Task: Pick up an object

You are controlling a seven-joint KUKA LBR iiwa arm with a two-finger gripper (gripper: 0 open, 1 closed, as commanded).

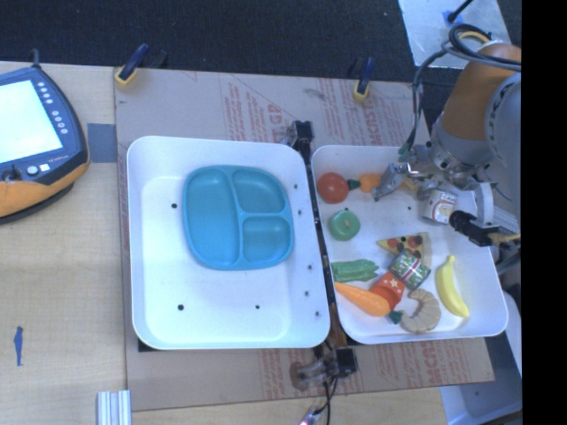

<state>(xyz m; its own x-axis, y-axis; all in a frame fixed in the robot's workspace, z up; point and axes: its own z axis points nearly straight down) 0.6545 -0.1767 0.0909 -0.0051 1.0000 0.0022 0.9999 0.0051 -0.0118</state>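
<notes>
While the gripper [396, 177] sits low over the far end of the right bin [492, 321], its fingers look slightly apart w/ nothing between them; finger detail is small, so that reading is approx. Nearest item: a small orange piece [369, 182] just beside the fingertips, touching or nearly touching the red tomato [332, 187]; judged the likely target.

Handling, judged: toy food, prob. hollow plastic; light, stiff, smooth, so apt to slip or roll out of a pinch; not fragile. Orange piece is small; take it across its narrow width, fingers straddling it, clear of the tomato. Tomato is round; grip across the middle only, else it squirts out.

Appearance: orange piece short, stubby, w/ a green bit on its tomato side; tomato glossy red, round.

Outward: green round item [345, 225] nearer the camera, apart from the tomato; white cylinder [438, 208] under the wrist; pizza slice [403, 243], small can [408, 267], banana [453, 286], green pod [354, 270], carrot [361, 298], red pepper [389, 288], tan piece [422, 312] crowded at the near end, several touching. Left bin [151, 317] holds a blue divided plate [237, 216]; tablet [31, 135] on the bench at far left.
</notes>
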